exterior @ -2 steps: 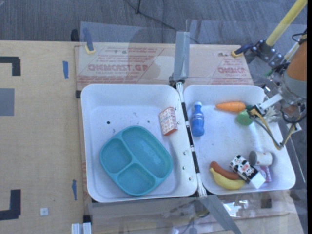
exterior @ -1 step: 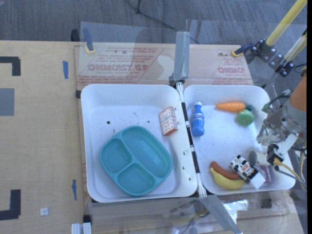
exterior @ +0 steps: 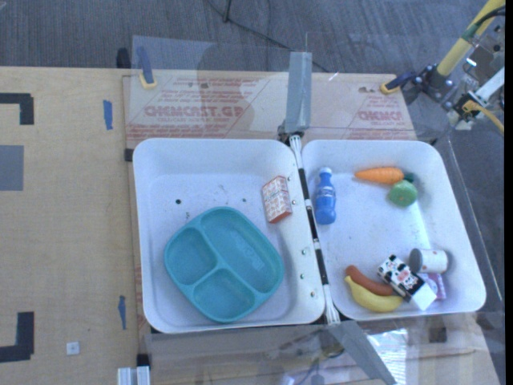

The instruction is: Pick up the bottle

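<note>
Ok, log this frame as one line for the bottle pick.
target: blue bottle, right bin, beside divider | near: carrot | arm: top right, away from bins | pick: not done

Yellow-and-grey arm (exterior: 469,58) parts with blue fittings, top right

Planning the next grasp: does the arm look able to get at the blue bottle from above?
Probably yes: the bottle lies uncovered, though it is tight against the right bin's left wall.

red "CHEMCAST GP" print on clear sheet (exterior: 200,107) behind bins
</note>
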`<control>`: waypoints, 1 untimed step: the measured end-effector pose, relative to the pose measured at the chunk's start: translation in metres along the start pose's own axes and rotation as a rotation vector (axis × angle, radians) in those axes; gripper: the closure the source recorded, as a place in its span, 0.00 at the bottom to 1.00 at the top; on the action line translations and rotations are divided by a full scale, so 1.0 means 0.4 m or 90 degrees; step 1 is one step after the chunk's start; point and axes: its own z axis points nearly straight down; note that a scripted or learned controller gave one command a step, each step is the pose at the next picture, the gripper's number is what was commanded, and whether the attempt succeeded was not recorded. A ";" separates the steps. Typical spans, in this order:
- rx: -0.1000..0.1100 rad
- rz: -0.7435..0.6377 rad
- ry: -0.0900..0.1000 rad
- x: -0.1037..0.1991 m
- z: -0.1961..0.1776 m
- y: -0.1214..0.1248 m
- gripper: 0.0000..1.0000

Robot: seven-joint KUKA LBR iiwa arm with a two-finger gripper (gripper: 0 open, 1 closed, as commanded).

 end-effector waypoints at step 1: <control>0.003 -0.011 -0.001 -0.070 0.314 -0.099 1.00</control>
